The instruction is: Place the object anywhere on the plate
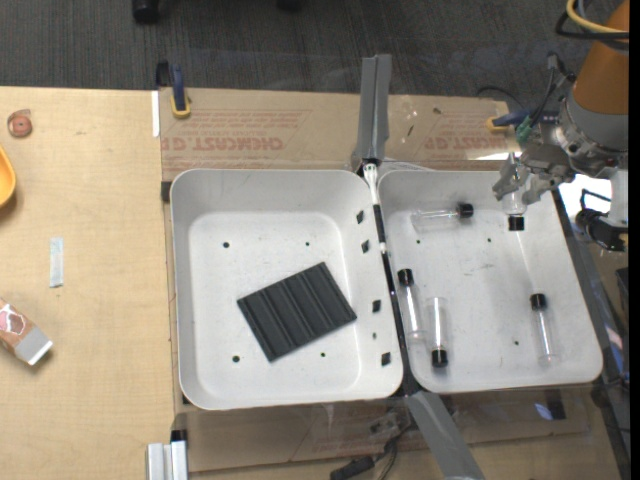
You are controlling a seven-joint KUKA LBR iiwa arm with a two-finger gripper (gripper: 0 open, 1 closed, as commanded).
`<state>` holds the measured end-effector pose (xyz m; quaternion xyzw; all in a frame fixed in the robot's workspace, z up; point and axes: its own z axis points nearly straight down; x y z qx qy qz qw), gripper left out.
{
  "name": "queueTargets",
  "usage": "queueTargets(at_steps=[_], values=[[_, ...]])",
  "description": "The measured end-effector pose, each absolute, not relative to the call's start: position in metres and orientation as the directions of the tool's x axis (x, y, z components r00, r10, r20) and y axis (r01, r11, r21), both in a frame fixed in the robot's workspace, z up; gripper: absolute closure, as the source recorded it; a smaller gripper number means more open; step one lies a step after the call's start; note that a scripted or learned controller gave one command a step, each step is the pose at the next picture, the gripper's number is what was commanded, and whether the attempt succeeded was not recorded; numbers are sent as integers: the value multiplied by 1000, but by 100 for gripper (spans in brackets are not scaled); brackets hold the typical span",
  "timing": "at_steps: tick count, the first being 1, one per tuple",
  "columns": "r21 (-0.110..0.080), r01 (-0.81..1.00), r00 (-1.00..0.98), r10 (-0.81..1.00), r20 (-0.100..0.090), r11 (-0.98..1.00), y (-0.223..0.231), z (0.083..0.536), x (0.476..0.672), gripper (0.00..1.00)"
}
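Camera view, gripper [516, 200] over right bin [585, 353] far corner, pinching a black-capped tube [516, 218], dark ribbed plate [297, 310] flat in left bin [190, 368], four more tubes [437, 332] lying in right bin

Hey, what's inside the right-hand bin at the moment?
The right bin holds several clear tubes with black caps lying apart. The gripper hangs above its far corner, hiding the floor beneath it.
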<state>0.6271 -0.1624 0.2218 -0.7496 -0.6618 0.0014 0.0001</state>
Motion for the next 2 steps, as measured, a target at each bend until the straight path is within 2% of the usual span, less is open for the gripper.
queueTargets(at_steps=[1, 2], values=[[-1, 999, -50, 999, -1, 50, -81, 246, 657, 100], [0, 871, -492, 871, -1, 492, -26, 256, 659, 100]])
